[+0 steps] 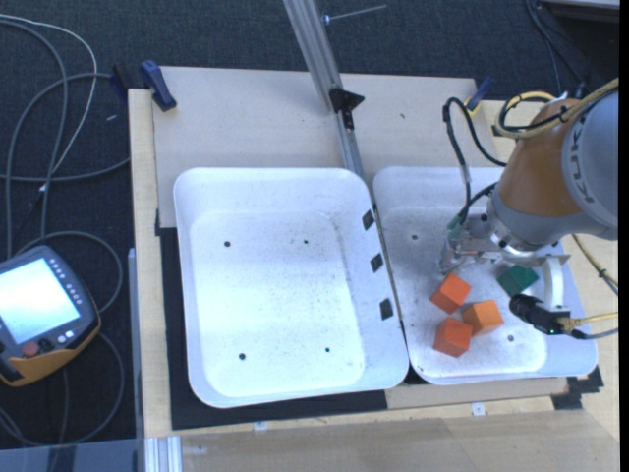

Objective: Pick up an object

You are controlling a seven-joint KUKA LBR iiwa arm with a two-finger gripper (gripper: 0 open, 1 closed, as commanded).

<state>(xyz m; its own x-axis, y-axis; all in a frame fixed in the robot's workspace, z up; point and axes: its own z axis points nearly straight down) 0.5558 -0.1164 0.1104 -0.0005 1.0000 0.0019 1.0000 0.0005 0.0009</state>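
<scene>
Three orange blocks lie in the right bin [413, 205]: one [452, 291] nearest the arm, a second [483, 315] to its right, a third, redder one [453, 336] at the front. A green block [517, 279] sits partly under the arm's wrist. My gripper [464, 259] reaches down into the right bin just above the first orange block, close to its top edge. The wrist hides the fingers.
The left bin [197, 214] stands beside the right one. A metal post [316, 42] slants up from between the bins. Cables [462, 136] loop over the right bin's back. A teach pendant [39, 308] lies off the bench at left.
</scene>
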